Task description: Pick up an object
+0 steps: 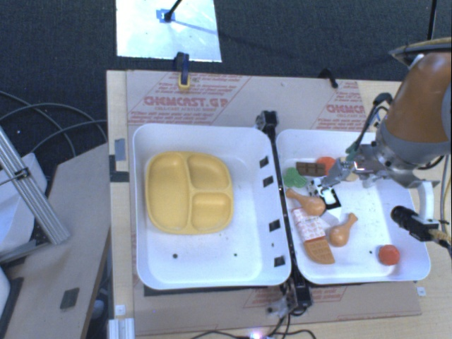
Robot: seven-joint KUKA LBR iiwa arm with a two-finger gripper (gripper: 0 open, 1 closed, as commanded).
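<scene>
Here, toy food lies clustered in the right bin (417,260), centre right of the frame: a drumstick (306,202) nearest the gripper (326,187), whose finger spread I cannot tell. Likely the approach step; next comes a descent and close.

The arm (417,111) enters from the right edge of the camera view. Its upper section shows the orange band, broad and rounded; directly below the band sits the grey wrist housing. From the wrist, the body angles down and to the left. Dark cabling runs along the left side of the orange section toward the wrist. The hand (332,182) extends leftward from the wrist at a low slant, its tip directed down toward the surface. The state of the hand cannot be determined from this angle. A black cylindrical part projects below the wrist on the right.
</scene>
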